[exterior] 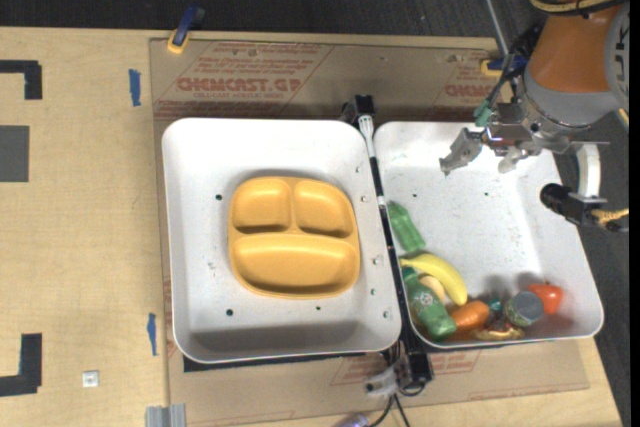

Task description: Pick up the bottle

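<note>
- Gripper (485, 151) hung over the upper part of the right bin (560, 245), near its far rim, on the grey arm (575, 55) with the orange band.
- Fingers (458, 155) stood apart, nothing between them; one sat to the camera-left and one to the camera-right of the wrist body, tips pointing down toward the bin floor.
- Bin floor directly beneath the gripper was bare white.
- Bottle (425, 307), taken to be the green item with a pale label, lay well below and to the camera-left of the gripper, in the near left corner of the right bin against the wall shared with the left bin.
- A green vegetable-like piece (405, 226) lay between gripper and bottle, along the same wall.
- A banana (443, 273) rested just above the bottle, touching or overlapping it; an orange carrot-like item (470, 316) pressed against its right side.
- A tin (524, 308) and a red tomato-like item (546, 296) sat further right along the near wall, apart from the bottle.
- Left bin (190, 245) held a yellow divided tray (295, 235), well to the camera-left of the gripper.
- Judged step: approach not begun; gripper clear of the clutter and not aligned with the target.
- Judged next move: travel toward the near left corner, then descend with the open fingers straddling the bottle's narrow width.
- Judged risk: banana and carrot crowd the bottle and the wall blocks one side, so a finger may land on a neighbour.
</note>
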Robot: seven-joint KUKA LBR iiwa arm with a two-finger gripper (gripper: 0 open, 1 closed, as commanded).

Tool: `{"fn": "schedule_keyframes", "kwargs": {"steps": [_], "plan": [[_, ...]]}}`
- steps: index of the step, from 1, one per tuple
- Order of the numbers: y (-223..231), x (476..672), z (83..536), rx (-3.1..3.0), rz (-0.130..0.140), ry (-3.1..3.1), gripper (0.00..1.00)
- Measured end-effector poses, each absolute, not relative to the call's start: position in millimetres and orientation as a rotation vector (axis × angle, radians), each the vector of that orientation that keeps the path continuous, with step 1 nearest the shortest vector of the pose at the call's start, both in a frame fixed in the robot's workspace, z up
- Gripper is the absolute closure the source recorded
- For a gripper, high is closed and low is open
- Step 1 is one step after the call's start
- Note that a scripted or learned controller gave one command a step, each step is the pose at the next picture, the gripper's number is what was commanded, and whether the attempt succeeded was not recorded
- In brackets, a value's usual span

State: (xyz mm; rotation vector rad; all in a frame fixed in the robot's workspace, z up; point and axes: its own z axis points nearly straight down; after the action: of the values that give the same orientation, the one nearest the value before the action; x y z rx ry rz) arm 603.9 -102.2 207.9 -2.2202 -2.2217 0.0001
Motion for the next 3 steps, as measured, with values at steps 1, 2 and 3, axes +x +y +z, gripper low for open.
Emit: {"fn": "schedule_keyframes", "kwargs": {"steps": [1,2,3], "plan": [[-21.9,557.4,194.6,-2.357,0.002,-2.073,0.00],[-14.0,546.4,184.5,-2.500,0.003,-1.896,0.00],[-6.3,537.8,184.4,-2.801,0.001,-1.421,0.00]]}}
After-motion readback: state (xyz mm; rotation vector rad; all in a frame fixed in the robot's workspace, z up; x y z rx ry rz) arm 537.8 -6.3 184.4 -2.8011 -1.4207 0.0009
